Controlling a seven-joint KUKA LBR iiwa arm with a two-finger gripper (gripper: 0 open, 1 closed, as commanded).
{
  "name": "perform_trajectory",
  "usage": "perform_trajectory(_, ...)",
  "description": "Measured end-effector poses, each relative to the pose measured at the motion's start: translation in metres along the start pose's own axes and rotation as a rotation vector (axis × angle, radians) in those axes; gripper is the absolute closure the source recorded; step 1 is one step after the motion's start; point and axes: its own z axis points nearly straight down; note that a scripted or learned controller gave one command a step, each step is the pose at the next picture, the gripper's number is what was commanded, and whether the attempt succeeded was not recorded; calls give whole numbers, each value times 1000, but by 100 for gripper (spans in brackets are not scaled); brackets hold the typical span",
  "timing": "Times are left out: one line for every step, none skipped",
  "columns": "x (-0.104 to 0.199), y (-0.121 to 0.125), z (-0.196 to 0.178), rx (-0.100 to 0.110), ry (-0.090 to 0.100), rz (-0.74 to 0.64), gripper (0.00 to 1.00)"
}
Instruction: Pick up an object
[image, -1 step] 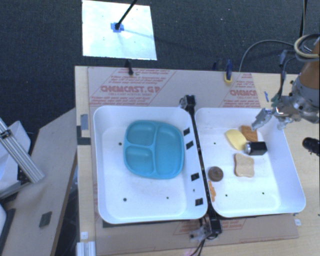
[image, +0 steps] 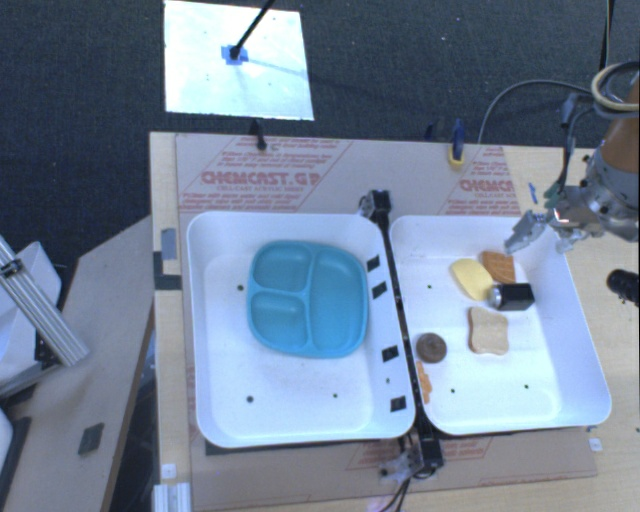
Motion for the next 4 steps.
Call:
perform_trajectory(-6,8,56,3,0,2,0)
perform_trajectory(-15,8,112,4,1,3,0)
perform_trajectory(-15,10,150,-3,1,4,0)
perform_trajectory(-15,12,136,-8,-1,1,100)
